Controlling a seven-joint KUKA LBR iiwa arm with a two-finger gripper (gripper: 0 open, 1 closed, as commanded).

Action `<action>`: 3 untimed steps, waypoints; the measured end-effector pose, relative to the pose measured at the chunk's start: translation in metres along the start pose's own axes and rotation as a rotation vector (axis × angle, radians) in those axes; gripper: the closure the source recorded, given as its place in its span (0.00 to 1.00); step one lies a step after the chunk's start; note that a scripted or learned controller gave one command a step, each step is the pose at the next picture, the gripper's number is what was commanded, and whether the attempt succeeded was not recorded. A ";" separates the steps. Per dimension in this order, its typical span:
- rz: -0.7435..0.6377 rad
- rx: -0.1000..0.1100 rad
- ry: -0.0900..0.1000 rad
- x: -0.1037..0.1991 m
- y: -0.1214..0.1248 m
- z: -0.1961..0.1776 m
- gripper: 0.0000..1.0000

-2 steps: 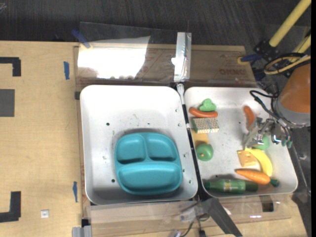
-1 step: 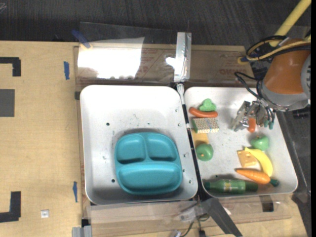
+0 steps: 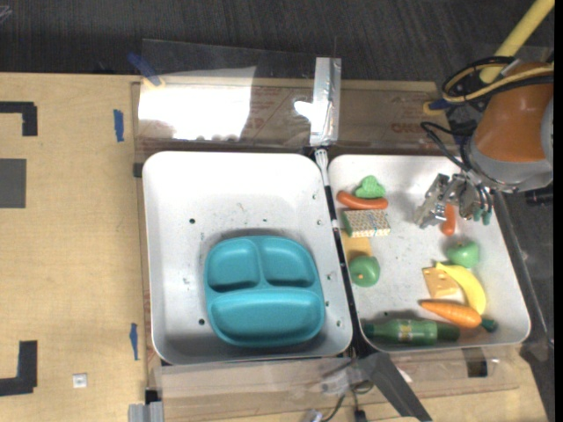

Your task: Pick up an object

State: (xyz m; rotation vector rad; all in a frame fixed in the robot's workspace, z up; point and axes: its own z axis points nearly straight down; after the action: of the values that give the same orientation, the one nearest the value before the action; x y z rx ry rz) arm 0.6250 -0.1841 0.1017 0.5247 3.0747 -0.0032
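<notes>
Far left of the gripper, the left bin holds a teal divided tray. In the right bin, 1 small orange object sits between the gripper's fingers, apparently pinched. Risk: the grip looks shallow, so the object may slip when lifted. The bin's right rim lies just beside the gripper; a green ball and banana crowd below. Open room lies to its left.
</notes>
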 end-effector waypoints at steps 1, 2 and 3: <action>-0.031 -0.001 0.003 -0.016 0.016 -0.158 1.00; -0.030 -0.001 0.015 -0.014 0.016 -0.151 0.00; 0.100 0.003 0.028 -0.033 -0.022 -0.052 0.00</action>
State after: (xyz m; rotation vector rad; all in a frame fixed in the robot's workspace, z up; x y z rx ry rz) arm 0.6479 -0.2157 0.1542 0.6843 3.0719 0.0017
